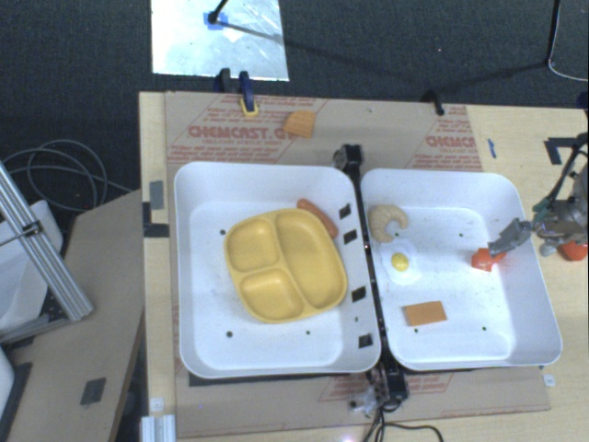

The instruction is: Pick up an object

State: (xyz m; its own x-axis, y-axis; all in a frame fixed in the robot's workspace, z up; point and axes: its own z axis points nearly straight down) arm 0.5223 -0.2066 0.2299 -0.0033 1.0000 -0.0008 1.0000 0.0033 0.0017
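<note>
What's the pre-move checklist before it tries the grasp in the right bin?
1. Gripper over the right bin: ok.
2. Red piece right at the gripper tip: ok.
3. Red piece seated between the fingers: cannot tell.
4. Croissant, fried egg and orange cracker apart from the red piece: ok.
5. Red piece away from the bin's right wall: not ok, it lies close.

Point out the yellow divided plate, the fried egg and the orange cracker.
yellow divided plate point(260, 249): camera view, on the floor of its upper-left compartment.
fried egg point(399, 262): camera view, on the yolk.
orange cracker point(424, 314): camera view, on the middle of its flat top.
</note>
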